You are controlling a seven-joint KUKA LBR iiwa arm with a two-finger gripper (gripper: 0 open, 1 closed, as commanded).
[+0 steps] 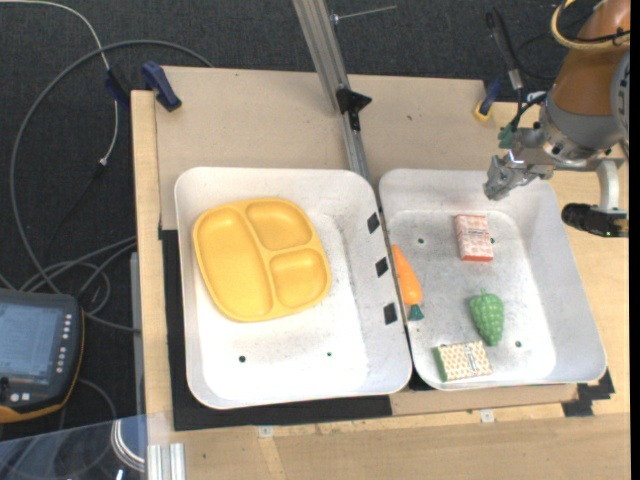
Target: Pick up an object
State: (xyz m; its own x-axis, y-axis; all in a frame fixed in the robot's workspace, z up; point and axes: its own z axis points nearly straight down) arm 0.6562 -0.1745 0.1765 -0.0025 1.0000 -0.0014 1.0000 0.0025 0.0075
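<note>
Over right bin (560,268) far rim: fingers (498,187), grip unreadable | nearest: pink box (474,237) | carrot (406,279) apart

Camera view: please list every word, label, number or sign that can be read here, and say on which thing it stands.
No text can be read.
Pink box: printed face, too blurred to read.
Patterned box: printed pattern, too small to read.
Handheld screen beside the bench: display lit, nothing legible.
Yellow divided tray, carrot, green object: no markings seen.
</note>
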